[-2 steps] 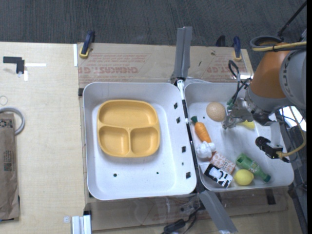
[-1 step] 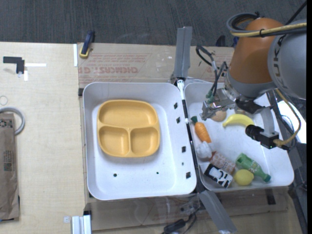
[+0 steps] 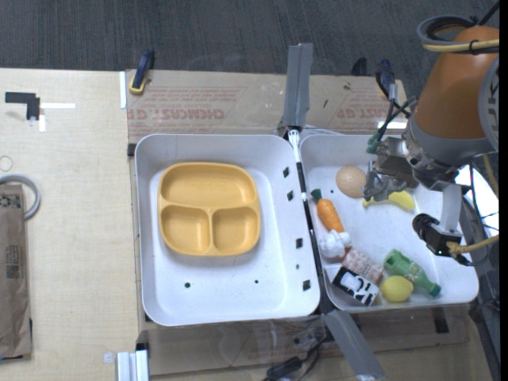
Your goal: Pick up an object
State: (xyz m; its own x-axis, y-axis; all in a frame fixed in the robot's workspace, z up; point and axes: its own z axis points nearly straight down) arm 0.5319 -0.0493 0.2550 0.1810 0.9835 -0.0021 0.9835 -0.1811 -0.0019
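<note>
The right bin point(image 3: 452, 236) holds several small items. A beige egg-shaped piece point(image 3: 350, 181) lies at its back, with a yellow banana point(image 3: 402, 201) to its right. An orange carrot point(image 3: 329, 214) lies near the bin's left wall. Toward the front are a white piece point(image 3: 333, 247), a pinkish packet point(image 3: 366, 263), a black-and-white item point(image 3: 355, 286), a lemon point(image 3: 397, 290) and a green bottle point(image 3: 412, 269). My gripper point(image 3: 379, 184) hangs between the egg-shaped piece and the banana, just over the banana's left end. The arm's wrist covers part of the bin's back right.
The left bin point(image 3: 159, 284) carries a yellow three-part plate point(image 3: 210, 209). A grey divider post point(image 3: 298, 86) stands behind the seam between the bins. Cardboard point(image 3: 206, 101) lines the back. A brown bag point(image 3: 12, 268) lies at the far left of the bench.
</note>
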